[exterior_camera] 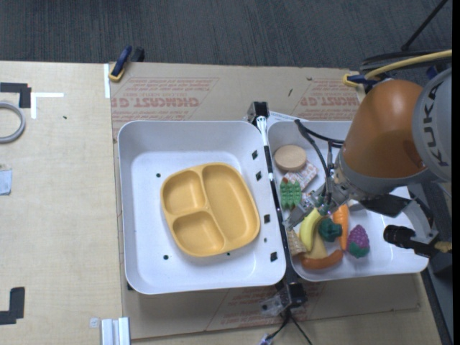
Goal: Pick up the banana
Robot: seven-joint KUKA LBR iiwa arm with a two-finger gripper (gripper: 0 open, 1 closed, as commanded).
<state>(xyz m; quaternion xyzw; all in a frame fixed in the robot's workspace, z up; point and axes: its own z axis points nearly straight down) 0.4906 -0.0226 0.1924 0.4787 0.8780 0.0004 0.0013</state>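
The yellow banana (310, 230) lies in the right white bin (392, 263), near its left wall, among other toy foods. The arm's orange band hangs over the bin from the right. Below it the gripper (325, 205) comes down right above the banana's upper end, close to it or touching it; I cannot tell which. The arm's body hides most of the gripper.
Around the banana lie a dark green toy (330, 231), an orange carrot (341, 223), purple grapes (358, 241), a brown-orange piece (321, 261), a green ridged toy (290, 191) and a tan round jar (291, 157). The left bin (140, 192) holds a yellow divided plate (208, 208).
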